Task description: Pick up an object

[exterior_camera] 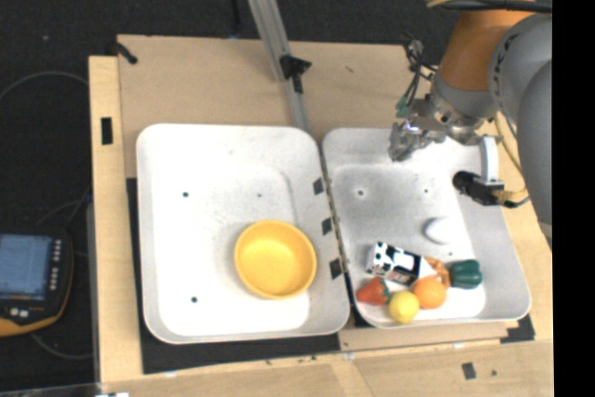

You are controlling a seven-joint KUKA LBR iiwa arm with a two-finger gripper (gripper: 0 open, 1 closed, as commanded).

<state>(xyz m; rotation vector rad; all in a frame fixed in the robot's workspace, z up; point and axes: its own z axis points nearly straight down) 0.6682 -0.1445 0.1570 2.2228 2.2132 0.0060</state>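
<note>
My gripper (405, 144) hangs over the far edge of the right bin (372, 191), well above the floor, with nothing seen between its fingers. Along the right bin's near edge lie a black-and-white toy (394, 262), a red thing (372, 291), a yellow ball (403, 307), an orange fruit (429, 292) and a green thing (465, 273). A small white object (438, 229) rests a little farther back. A yellow bowl (274, 258) sits in the left bin (186, 172), near its front right.
A grey metal pole (265, 5) rises from the bench behind the bins. A handheld pendant (33, 279) lies off the bench at the far left. The bench's wooden surface (204, 79) runs behind both bins.
</note>
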